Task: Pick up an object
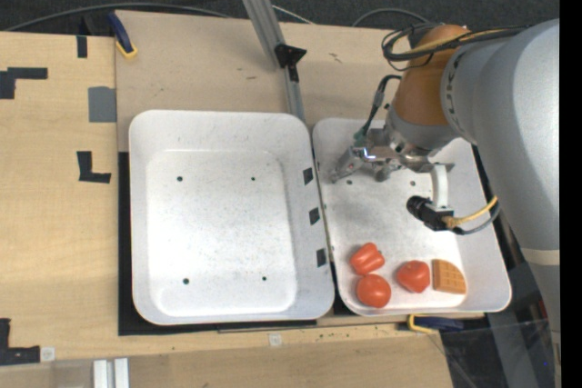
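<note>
Gripper (350, 166) over right bin (482, 195), far end; grip state unclear. Red peppers (366, 258), tomato (373, 291), waffle (447, 276) at near edge.

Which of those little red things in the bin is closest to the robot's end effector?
The upper-left red piece is closest to the end effector. The other two, one below it and one beside the tan waffle-like block, lie farther down.

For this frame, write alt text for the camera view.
The grey arm's gripper hovers over the right bin's upper end, away from three red items and a tan waffle-like block at its near edge; left bin alongside.
</note>
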